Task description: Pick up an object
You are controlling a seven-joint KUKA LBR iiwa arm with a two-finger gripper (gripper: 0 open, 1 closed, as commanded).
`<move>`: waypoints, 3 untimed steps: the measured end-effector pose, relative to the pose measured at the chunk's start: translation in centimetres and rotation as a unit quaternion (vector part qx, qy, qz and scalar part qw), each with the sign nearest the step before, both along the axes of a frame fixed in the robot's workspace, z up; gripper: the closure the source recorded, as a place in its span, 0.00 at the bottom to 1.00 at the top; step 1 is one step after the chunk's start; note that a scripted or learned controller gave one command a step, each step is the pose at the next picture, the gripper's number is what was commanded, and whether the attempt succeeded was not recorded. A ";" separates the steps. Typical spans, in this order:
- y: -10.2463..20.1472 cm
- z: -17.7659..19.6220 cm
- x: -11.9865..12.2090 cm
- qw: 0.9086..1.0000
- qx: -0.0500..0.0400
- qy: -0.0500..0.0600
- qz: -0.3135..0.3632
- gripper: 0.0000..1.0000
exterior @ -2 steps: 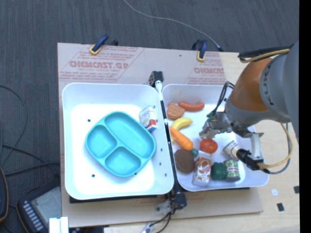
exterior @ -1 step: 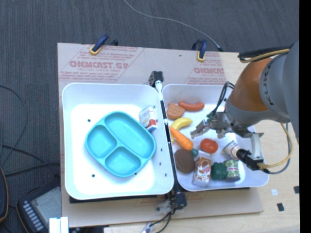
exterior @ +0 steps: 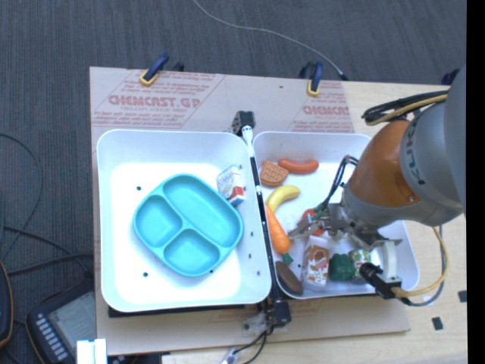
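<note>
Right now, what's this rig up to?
The KUKA arm reaches in from the right and hangs low over the right bin, above toy food: a hot dog, a waffle, a banana, a carrot, a small carton and a green vegetable. The left bin holds a blue divided plate and a small milk carton. No item is visibly held.

Right bin (exterior: 265, 146): crowded. Arm (exterior: 394, 177) covers its right half; sausage (exterior: 298, 165), banana (exterior: 282, 196), carrot (exterior: 276, 232) and carton (exterior: 316, 265) crowd the left. Left bin (exterior: 106, 203): blue tray (exterior: 188, 224) mid-floor, small carton (exterior: 231, 184) by the divider; open floor along the left and far edges.
</note>
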State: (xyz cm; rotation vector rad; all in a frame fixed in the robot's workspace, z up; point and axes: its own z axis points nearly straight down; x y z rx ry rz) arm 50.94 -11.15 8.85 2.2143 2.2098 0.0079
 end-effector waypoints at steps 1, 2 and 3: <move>0.0 1.1 0.1 1.000 0.001 0.000 0.000 1.00; 0.0 1.0 0.0 1.000 0.001 0.001 0.000 0.00; 0.0 2.0 0.1 1.000 0.001 0.001 0.000 1.00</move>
